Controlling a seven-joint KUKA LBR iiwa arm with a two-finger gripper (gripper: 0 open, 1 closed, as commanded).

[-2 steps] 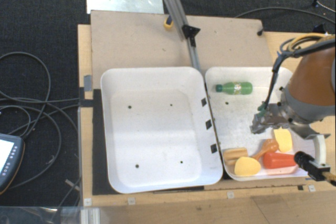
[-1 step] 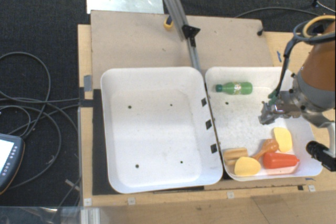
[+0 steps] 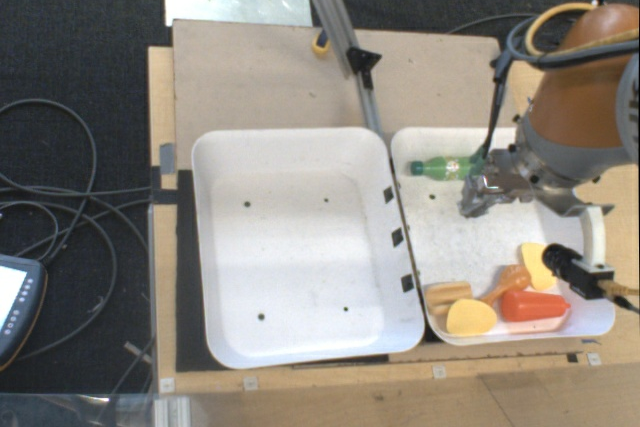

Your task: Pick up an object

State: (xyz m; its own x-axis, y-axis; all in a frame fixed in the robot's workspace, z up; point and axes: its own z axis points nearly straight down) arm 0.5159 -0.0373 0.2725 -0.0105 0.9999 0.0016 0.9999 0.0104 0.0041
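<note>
On the left, the shallow white plastic bin [image 3: 290, 245] holds no objects, only small dark marks on its floor. Its neighbour, the right-hand white bin [image 3: 440, 245], holds all the candidate items. At that bin's far edge lies a small green plastic bottle with a white label [image 3: 440, 168], on its side, its long axis running roughly left to right along the far wall. Just right of and slightly nearer than the bottle hangs the metal two-finger gripper [image 3: 478, 197], low over the bin floor beneath the orange band of the grey arm [image 3: 580, 105]. Whether its fingers stand apart or together cannot be told from this angle; nothing is seen between them. The bottle lies to the gripper's left and a little farther back, near but apparently not touching. In the near right corner sits a cluster: a tan block [image 3: 447, 293], a yellow rounded piece [image 3: 470, 317], an orange piece [image 3: 508, 281], a red oblong piece [image 3: 533, 306] and a second yellow piece [image 3: 536, 265]. Judgement: the bottle is the nearest target; a grasp would best close across its short axis.
</note>
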